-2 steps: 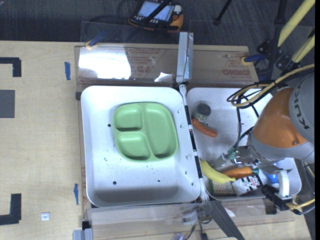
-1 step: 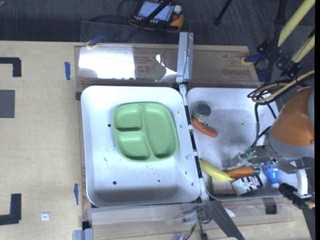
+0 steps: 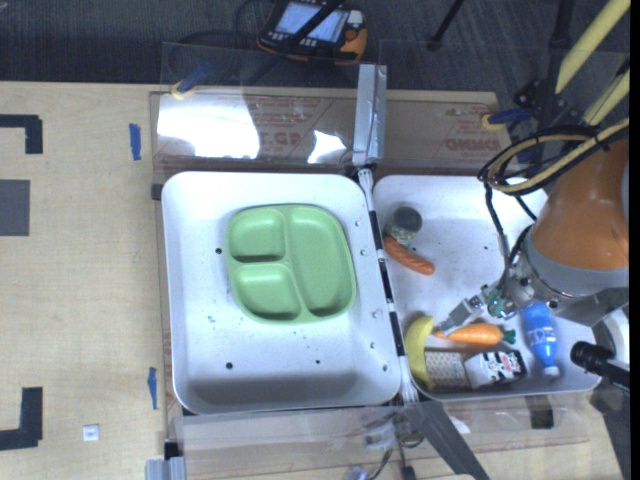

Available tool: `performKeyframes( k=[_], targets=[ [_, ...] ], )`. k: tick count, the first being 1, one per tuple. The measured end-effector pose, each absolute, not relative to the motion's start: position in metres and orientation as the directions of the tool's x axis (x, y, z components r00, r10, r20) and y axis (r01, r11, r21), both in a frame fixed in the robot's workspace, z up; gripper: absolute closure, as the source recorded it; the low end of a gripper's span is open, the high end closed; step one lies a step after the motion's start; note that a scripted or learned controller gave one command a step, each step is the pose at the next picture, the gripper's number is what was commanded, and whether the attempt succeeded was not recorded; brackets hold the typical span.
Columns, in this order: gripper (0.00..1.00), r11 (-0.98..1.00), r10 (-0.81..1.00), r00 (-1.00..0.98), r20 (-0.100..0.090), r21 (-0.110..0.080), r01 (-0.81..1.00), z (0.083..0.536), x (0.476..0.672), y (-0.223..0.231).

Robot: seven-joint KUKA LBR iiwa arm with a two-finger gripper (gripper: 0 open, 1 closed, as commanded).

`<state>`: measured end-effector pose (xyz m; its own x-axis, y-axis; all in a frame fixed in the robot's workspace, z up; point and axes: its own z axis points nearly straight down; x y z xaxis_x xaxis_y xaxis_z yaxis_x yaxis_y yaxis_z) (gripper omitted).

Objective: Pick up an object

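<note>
Bright overhead light, white glare on the clear panel, slight softness.

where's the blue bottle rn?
In the camera view the blue bottle lies in the right bin, near its front right corner, just right of the carrot.

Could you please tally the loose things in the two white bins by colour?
Green: 1, the divided plate in the left bin
Orange: 2, carrot and carrot in the right bin
Yellow: 1, banana
Blue: 1, bottle
Grey: 1, round piece
White and black: 1, carton
Total: 7
</note>
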<state>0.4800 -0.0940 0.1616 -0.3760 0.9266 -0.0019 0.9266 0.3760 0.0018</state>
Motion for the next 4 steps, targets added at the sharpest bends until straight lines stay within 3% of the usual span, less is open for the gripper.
performKeyframes(
  k=[1,2,3,4],
  targets=[
    [0.00,0.361,0.933,-0.361,-0.004,0.006,0.933,0.087,0.481,-0.104],
    [1.00,0.360,0.933,-0.360,-0.006,0.010,0.933,0.098,0.483,-0.104],
    [0.00,0.360,0.933,-0.360,-0.007,0.009,0.933,0.098,0.482,-0.104],
    [1.00,0.360,0.933,-0.360,-0.012,0.015,0.933,0.108,0.484,-0.105]
  ],
)
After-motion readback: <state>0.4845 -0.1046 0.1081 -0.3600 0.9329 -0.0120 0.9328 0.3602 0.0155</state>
